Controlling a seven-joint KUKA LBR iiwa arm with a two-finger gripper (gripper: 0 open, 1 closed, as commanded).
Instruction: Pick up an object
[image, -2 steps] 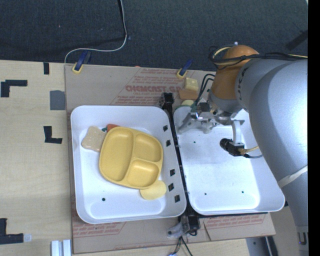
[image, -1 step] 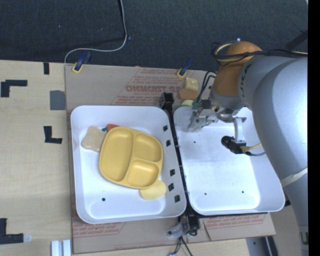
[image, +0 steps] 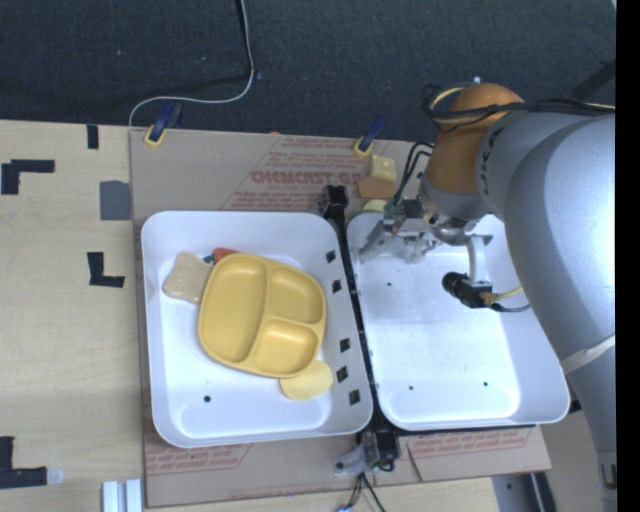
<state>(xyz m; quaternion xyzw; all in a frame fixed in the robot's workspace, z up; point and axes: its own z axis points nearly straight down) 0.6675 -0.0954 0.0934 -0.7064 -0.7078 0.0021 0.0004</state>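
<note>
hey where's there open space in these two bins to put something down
The right bin has bare floor across its middle and near half, below the claw at its far left corner. The left bin is crowded: the yellow divided plate fills the centre, leaving only a strip along its near edge.

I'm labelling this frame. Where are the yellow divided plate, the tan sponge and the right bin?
yellow divided plate (image: 262, 315): camera view, its centre ridge.
tan sponge (image: 184, 278): camera view, its top face.
right bin (image: 450, 360): camera view, its bare floor.

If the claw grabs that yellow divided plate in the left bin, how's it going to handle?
The yellow divided plate looks like moulded plastic, so probably stiff and light. Its smooth, rounded rim may slip from a pinch. It seems to rest partly on a tan sponge-like piece, so it could rock when pushed.
</note>
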